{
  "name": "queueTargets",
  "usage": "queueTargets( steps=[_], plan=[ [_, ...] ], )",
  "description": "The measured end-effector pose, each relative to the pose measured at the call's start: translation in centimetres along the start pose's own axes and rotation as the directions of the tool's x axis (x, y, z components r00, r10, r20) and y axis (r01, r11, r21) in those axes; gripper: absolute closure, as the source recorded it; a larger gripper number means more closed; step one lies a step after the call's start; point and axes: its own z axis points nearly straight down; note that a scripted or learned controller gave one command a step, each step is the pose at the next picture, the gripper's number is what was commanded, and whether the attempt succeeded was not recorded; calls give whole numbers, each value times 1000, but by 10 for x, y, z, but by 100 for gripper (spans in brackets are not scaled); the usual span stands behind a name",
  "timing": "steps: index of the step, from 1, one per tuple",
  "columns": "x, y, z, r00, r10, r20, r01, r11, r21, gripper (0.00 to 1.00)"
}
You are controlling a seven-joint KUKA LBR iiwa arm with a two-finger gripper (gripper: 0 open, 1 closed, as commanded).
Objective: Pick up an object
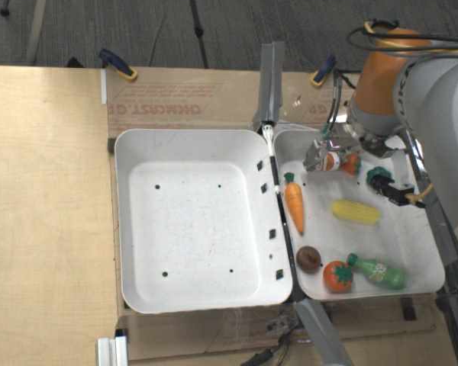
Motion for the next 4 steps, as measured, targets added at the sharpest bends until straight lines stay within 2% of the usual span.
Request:
queueTargets(
  steps=[1, 2, 3, 4],
  plan=[
    [54, 8, -121, 999, 52, -3, -52, 999, 0, 100],
    [-65, -92, -66, 1000, 0, -4, 0, 1000, 6, 100],
    [34, -72, -94, 993, 115, -4, -115, 993, 4, 100],
    [16, -138, -99, 992, 123, -3, -123, 992, 4, 100]
  ],
)
